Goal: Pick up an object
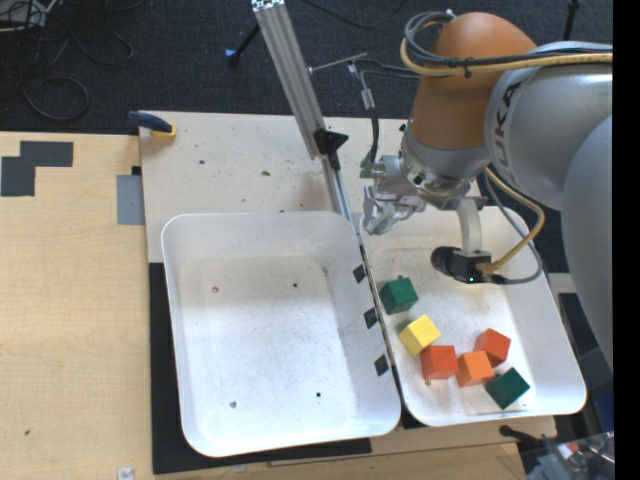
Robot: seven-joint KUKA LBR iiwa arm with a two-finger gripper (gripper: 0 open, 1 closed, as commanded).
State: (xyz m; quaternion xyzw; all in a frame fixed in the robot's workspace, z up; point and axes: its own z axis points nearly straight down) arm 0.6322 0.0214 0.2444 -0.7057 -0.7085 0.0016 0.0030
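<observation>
Green block (pixel 398 294) just below claw (pixel 378 222)

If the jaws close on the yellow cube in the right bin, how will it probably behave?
The yellow cube looks rigid, with flat faces, so it should probably hold its shape and not roll. It seems small and painted, likely light. An orange block sits right against its corner, so a push may well shift both.

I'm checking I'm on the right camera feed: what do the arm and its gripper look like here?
The arm is bulky and rounded, grey, with a glossy orange dome-shaped section above the wrist. Yellowish and dark cables loop around that orange part, and another runs down to a small black unit with a green light. The gripper is a compact metallic silver assembly.
</observation>
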